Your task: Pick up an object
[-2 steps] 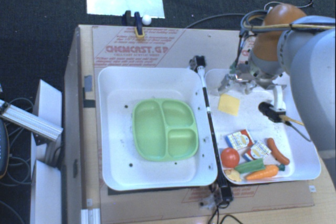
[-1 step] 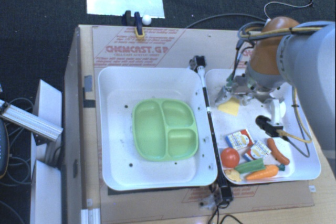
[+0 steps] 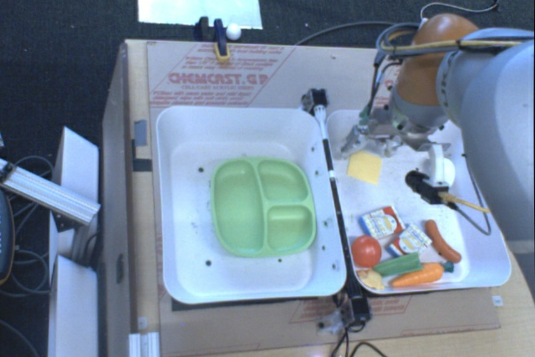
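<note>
View from above of a tabletop (image 3: 125, 180) carrying two shallow white bins side by side. A grey robot arm (image 3: 493, 96) with an orange band (image 3: 436, 31) above its wrist reaches in from the right edge of the view and bends down over the far end of the right bin (image 3: 489, 255).

The hand (image 3: 378, 142) hangs low over that far end of the bin, close to the wall shared by the two bins. It cannot be told from this angle whether the hand is spread or closed, and nothing can be seen gripped in it.

A flat yellow square (image 3: 364, 167) lies on the bin floor just below the hand in the view, nearest to it of all the loose items. Whether the two touch cannot be told.

The other items sit grouped at the near end of the right bin, well apart from the hand:
- two small printed cartons (image 3: 381, 223) lying close together
- a red tomato (image 3: 366, 251)
- a green vegetable (image 3: 397, 264)
- an orange carrot (image 3: 418, 274) along the near wall
- a reddish sausage (image 3: 442, 241) on the right side

The left bin (image 3: 188, 263) holds a pale green divided plate (image 3: 264, 206), lying flat near its middle with three compartments facing up
</note>
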`<state>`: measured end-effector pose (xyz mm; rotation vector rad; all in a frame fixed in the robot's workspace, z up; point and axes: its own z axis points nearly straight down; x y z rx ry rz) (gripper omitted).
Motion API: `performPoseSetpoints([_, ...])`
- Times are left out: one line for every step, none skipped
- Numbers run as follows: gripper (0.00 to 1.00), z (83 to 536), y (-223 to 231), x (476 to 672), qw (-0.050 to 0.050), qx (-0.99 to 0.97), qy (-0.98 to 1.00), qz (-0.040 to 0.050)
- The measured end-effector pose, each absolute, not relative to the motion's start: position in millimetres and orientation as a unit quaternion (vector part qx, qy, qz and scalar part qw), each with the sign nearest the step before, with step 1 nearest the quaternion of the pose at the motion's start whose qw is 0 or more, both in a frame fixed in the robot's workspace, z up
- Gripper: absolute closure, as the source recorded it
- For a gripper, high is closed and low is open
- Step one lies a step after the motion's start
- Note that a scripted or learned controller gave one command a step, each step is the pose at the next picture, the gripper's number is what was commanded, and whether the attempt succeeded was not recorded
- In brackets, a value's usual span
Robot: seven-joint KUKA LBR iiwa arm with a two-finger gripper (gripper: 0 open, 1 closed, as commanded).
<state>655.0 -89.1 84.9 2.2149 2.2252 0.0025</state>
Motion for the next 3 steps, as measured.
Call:
performPoseSetpoints([1.0,96,-89,656.0,0.002,0.704,0.71,0.0014])
performPoseSetpoints([0.0,96,-89,655.9,0.002,0.704,0.71,0.0013])
performPoseSetpoints([0.0,84,-85,611.0,0.0,0.706,0.708,0.0])
